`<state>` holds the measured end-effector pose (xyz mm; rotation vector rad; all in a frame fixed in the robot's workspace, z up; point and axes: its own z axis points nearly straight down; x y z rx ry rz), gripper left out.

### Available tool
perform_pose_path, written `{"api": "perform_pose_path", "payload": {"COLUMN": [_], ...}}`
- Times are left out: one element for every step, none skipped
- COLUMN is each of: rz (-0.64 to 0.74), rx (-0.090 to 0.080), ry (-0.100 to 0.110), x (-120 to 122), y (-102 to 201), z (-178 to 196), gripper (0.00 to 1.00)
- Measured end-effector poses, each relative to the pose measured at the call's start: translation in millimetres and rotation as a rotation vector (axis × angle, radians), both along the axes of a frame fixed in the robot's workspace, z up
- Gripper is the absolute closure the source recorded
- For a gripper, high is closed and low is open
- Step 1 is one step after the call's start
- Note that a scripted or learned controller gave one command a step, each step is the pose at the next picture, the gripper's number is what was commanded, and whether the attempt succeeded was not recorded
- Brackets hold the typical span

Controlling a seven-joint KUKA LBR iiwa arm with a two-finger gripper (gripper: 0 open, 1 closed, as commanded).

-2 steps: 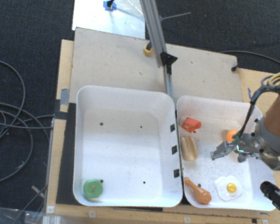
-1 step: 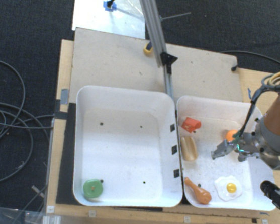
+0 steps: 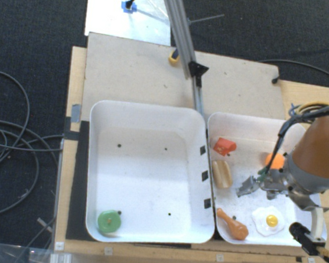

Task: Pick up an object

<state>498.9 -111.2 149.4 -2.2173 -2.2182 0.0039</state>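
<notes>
1. The right bin (image 3: 255,122) holds the likely targets: a red block (image 3: 225,145) near its upper left, a tan bread-like roll (image 3: 223,174) just below it by the dividing wall, an orange drumstick-shaped toy (image 3: 232,223) near the front rim, a fried-egg toy (image 3: 269,222) beside that, and an orange piece (image 3: 275,161) partly hidden by the arm.
2. The left bin (image 3: 148,117) carries a green round toy (image 3: 109,221) in its front left corner, well apart from the arm.
3. Handling, as a judgement: these look like light, stiff plastic play food (nothing fragile). The roll would take a pinch across its narrow width; the drumstick is best taken at its thick end; the flat egg offers little to grip and may slip.
4. The gripper (image 3: 248,186) hangs over the middle of the right bin, between the roll and the egg, near the roll. Its fingers look slightly parted, and nothing shows between them, though they are small and dark here and whether they touch the bin floor cannot be told.
</notes>
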Motion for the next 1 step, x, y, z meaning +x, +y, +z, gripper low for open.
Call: {"api": "perform_pose_path", "payload": {"rz": [0.0], "rx": [0.0], "ry": [-0.001], "x": [-0.7], "y": [0.5], "z": [-52.5], "gripper": [0.0]}}
